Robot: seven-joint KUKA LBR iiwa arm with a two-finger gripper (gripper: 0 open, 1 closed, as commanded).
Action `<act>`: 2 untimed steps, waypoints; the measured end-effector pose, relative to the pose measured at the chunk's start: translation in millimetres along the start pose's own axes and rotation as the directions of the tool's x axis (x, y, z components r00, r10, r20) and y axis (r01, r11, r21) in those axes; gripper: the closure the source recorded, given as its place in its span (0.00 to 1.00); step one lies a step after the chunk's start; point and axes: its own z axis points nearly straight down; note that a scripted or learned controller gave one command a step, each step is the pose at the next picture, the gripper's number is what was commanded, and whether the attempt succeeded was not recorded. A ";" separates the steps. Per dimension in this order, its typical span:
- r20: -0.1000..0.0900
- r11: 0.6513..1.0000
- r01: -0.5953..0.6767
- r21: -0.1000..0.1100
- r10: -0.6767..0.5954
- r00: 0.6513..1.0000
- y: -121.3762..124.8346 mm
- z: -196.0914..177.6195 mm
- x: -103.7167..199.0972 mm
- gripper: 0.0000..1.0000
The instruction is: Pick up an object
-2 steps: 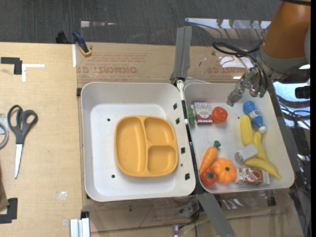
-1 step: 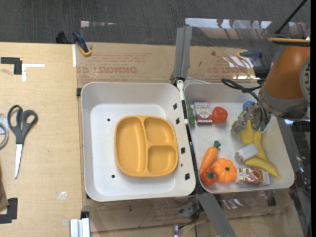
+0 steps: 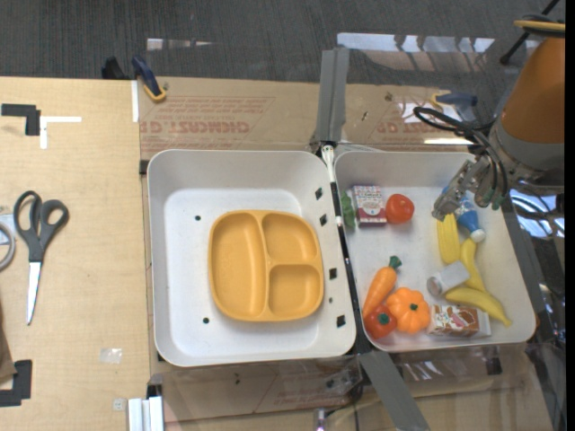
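Bins sit side by side, right bin [image 3: 514, 268] under the gripper [image 3: 456, 197]; yellow tray [image 3: 266, 266] far off to its left; gripper poised above a banana [image 3: 448, 238], blue-capped bottle [image 3: 469, 224] just beside; finger state impossible to call
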 end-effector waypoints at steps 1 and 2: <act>-0.001 0.996 -0.086 0.000 0.086 0.996 72.8 -43.6 0.8 1.00; -0.003 0.998 -0.061 0.002 0.061 0.998 14.1 80.6 -15.3 1.00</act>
